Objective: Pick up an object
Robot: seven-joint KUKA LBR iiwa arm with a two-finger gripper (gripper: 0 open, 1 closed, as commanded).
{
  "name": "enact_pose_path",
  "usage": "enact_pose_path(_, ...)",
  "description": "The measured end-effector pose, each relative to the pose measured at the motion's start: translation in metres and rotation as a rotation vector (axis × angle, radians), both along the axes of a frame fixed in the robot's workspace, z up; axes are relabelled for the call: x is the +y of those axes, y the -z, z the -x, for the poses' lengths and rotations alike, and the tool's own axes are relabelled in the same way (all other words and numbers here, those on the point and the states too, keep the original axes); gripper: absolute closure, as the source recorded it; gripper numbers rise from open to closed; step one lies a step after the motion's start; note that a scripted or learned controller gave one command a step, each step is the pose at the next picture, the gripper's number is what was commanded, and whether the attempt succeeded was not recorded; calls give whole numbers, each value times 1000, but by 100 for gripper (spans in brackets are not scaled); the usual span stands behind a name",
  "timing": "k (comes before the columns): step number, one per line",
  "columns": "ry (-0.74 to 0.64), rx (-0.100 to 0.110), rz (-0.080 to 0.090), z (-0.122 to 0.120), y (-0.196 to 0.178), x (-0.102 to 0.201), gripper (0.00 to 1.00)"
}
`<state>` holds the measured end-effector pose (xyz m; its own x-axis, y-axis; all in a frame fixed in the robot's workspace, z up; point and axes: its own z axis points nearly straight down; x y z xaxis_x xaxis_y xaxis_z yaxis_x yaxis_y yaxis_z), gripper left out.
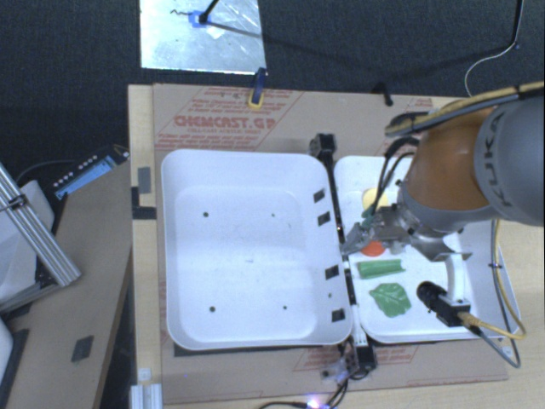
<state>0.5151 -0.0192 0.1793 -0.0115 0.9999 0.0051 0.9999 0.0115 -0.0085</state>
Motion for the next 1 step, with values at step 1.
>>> enact_pose_path(1,8,-13,5,-3,-16,-6,100)
